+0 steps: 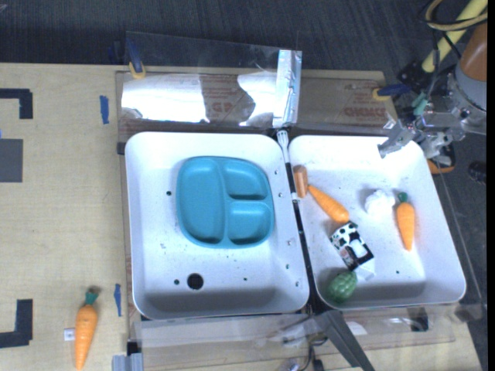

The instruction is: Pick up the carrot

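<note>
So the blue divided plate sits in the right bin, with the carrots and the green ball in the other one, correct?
Not quite. The camera view shows the blue divided plate in the left bin; the carrots and green ball lie in the right bin.

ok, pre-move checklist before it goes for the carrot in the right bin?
1. Target in view: carrot lies at the right side of the right bin. ok.
2. Carrot free of neighbours: white ball sits close on its left; touching or not, cannot tell.
3. Tool clear of the items: above the bin's far right corner. ok.
4. Tool finger state: cannot tell.
5. Look-alikes: second carrot in the same bin, third on the bench. not ok.
</note>
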{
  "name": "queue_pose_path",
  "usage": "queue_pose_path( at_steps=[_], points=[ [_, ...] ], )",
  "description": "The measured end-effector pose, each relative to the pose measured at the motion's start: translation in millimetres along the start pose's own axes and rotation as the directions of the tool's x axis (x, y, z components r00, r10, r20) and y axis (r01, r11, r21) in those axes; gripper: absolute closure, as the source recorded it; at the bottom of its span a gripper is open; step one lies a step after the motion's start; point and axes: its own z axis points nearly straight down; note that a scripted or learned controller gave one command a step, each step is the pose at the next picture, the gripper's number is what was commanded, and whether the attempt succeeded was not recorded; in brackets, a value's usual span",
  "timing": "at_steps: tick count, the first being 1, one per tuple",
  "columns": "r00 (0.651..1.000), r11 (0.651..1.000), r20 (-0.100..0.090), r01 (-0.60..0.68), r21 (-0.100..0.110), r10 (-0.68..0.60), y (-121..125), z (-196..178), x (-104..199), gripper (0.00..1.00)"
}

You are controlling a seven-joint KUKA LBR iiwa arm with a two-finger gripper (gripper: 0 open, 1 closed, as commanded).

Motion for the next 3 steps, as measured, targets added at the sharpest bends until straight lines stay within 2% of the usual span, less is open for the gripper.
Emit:
queue_pose_path(
  at_steps=[1, 2, 3],
  points=[
    [0.991, 0.991, -0.001, 0.132, 0.004, -0.132, -30, 97, 78, 0.00],
    [0.997, 0.997, 0.000, 0.076, 0.002, -0.076, -28, 185, 47, 0.00],
    [0.997, 0.997, 0.000, 0.076, -0.003, -0.076, -26, 173, 48, 1.00]
  ],
)
